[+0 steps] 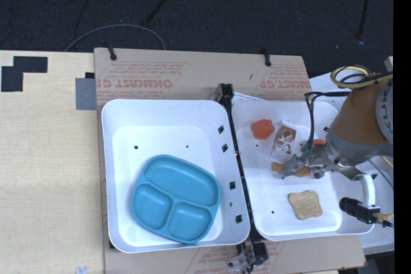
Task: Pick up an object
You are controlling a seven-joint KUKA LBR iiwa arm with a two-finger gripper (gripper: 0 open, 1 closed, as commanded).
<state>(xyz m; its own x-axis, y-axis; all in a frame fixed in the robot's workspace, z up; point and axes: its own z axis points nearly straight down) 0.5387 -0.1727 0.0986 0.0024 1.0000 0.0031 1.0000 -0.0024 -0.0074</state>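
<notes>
Two white bins (119,131) share our worktop; our jaws (297,167), grip state unclear, sit low among small objects. We should settle squarely over one before closing.

Blue tray (174,199) — white bins (122,122)

Two white bins sit side by side on a sheet of cardboard (192,77) printed with red lettering, and the cardboard lies on a pale wooden worktop (45,163). The left bin (122,119) holds a blue plate (174,198) with three compartments, lying towards its near side, while black clips (225,94) join the left bin to the right bin (270,224) along their shared edge. Beyond the worktop, dark cables (115,32) trail across a black floor.
</notes>
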